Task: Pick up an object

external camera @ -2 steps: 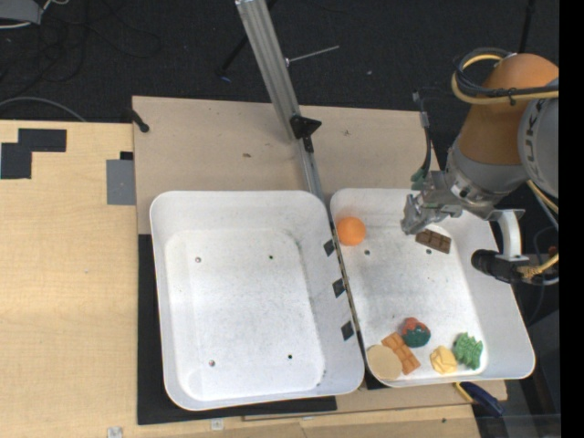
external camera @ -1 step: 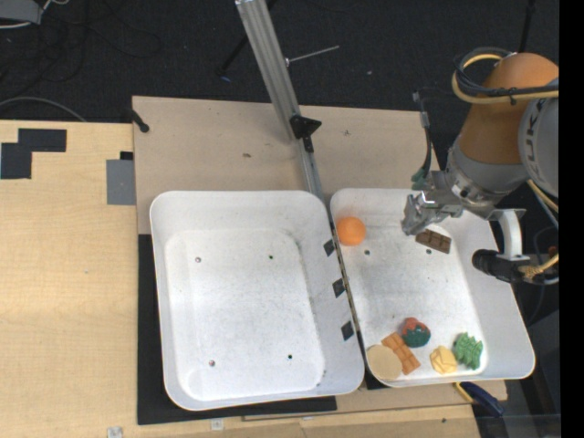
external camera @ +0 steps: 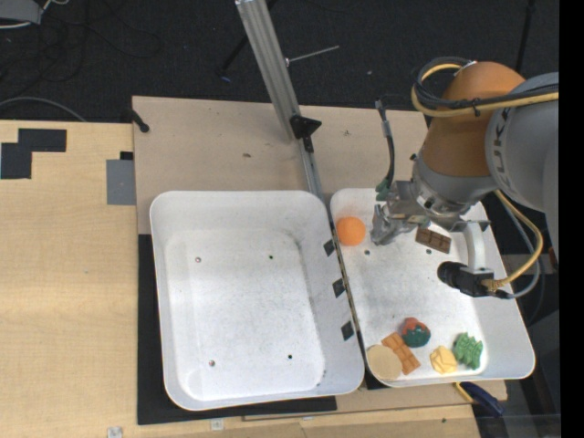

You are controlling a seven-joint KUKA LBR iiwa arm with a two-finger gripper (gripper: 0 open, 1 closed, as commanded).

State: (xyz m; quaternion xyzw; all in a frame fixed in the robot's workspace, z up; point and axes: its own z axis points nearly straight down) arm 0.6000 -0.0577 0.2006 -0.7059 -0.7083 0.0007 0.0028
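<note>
"If the arm (external camera: 474,126) went for the heap at the near end of the right bin (external camera: 392,290), what would trip it up?"

"Crowding. The tan disc (external camera: 384,364), the orange-brown piece (external camera: 402,350), the red and green toy (external camera: 415,332), the yellow lump (external camera: 443,360) and the green lump (external camera: 468,349) lie touching or just beside one another, close to the near wall. A pincer coming down there could land on two at once, or push one against the rim and close on nothing."

"And further back, where the pincer (external camera: 387,226) is?"

"It hangs low over the far part of that bin, between the orange ball (external camera: 350,231) and the brown block (external camera: 432,238). I cannot tell whether it is spread or pressed together, and I see nothing in it. The ball is the likely target, I'd judge. It sits just beside the pincer, close against the wall next to the left bin (external camera: 237,299). Round things roll, so a touch off centre could send it along the wall or squeeze it out as the grip closes."

"Anything beyond that?"

"The wall itself could catch the pincer on the ball's side. Behind the bins a metal rail (external camera: 272,62) leans up from the bench (external camera: 210,144), and a wide swing on lifting might clip it."
</note>
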